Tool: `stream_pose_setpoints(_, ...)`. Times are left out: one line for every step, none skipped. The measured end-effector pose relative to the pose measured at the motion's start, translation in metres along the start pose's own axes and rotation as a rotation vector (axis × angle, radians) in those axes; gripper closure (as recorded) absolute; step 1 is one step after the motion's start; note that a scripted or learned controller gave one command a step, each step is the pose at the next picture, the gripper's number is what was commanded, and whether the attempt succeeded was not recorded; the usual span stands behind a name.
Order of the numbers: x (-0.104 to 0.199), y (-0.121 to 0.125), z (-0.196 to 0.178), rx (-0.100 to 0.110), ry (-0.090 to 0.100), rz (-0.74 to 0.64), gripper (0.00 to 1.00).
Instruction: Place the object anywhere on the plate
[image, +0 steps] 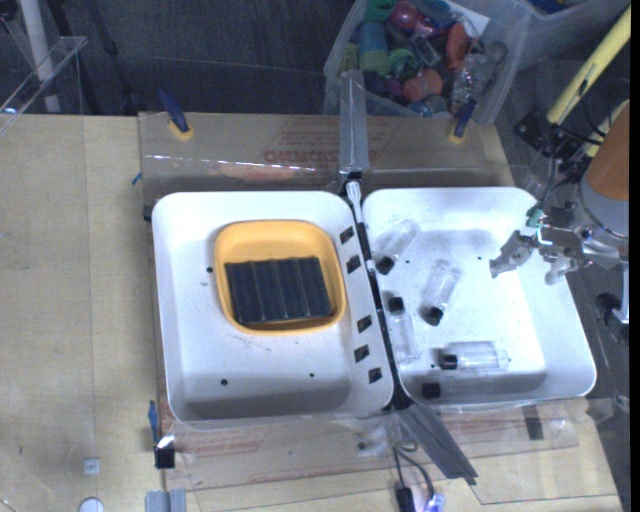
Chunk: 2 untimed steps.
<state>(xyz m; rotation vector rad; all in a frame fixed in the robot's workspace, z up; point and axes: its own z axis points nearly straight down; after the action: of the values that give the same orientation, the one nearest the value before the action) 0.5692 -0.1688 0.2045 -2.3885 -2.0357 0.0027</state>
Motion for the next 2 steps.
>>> stream_pose_setpoints(-0.047,0.022,0.003,-0.005,-0.002,-0.001,0.00)
stream_pose_setpoints(-0.042,0.049,-0.060,-0.007,-0.003,-0.149,0.00)
